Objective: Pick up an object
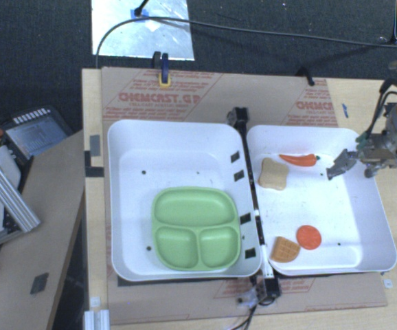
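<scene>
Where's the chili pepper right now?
The chili pepper lies at the right bin's far end, just beyond the bread slice, left of the gripper.

A green three-part tray (197, 227) sits in the left white bin (126, 184), toward its near edge. Under both bins lies a brown sheet of cardboard (205, 91) with red lettering — a yellow-handled clamp (163, 69) grips its far edge. Beyond, a shiny metal plate (143, 19) rests on dark carpet (288, 5). At far left stands an aluminium rail (6, 191).

End effector (341, 165) apparently open, reaching leftward
</scene>
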You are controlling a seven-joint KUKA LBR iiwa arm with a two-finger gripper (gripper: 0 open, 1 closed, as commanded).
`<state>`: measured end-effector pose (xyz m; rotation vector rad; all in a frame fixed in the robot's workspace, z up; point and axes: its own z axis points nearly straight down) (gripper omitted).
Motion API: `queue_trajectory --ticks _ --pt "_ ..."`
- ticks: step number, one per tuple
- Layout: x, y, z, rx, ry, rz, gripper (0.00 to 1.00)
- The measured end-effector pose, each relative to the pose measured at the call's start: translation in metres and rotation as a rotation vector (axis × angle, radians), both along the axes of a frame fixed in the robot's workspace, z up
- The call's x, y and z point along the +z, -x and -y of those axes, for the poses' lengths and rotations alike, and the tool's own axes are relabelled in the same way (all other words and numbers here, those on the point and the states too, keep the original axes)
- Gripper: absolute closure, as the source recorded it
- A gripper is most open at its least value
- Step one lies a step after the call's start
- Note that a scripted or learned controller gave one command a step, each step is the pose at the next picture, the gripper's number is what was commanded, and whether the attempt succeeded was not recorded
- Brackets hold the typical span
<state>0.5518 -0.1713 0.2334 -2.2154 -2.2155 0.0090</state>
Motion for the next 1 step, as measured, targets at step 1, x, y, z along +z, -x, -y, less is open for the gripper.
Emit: queue_trajectory --ticks 1 --pt "0.0066 -0.0025 -0.0004 0.003 0.002 0.011 0.00"
